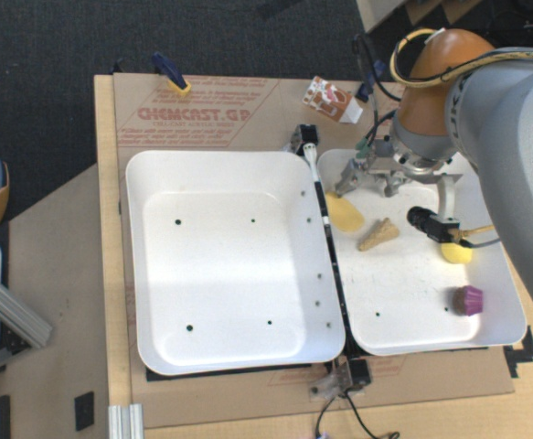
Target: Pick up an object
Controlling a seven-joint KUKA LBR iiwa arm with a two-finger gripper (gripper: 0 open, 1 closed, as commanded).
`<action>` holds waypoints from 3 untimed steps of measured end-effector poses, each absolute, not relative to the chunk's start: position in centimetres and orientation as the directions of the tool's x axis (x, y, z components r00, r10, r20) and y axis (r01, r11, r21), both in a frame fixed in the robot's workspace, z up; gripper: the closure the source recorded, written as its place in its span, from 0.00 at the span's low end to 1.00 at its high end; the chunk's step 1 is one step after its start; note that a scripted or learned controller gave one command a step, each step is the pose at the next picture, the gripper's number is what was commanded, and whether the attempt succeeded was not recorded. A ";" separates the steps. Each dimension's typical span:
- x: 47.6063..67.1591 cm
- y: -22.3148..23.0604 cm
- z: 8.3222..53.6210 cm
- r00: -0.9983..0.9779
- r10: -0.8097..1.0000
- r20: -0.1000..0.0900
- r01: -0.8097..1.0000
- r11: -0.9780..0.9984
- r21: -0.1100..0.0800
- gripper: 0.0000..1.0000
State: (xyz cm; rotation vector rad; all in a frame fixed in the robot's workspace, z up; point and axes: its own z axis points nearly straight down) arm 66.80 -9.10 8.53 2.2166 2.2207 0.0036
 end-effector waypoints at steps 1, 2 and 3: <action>66.9 -4.7 19.3 -0.005 1.000 0.000 1.000 0.005 0.012 0.00; 66.7 -0.3 25.4 -0.005 1.000 0.001 1.000 0.005 0.008 0.00; 66.8 4.9 41.0 -0.008 1.000 0.003 1.000 0.008 0.022 0.00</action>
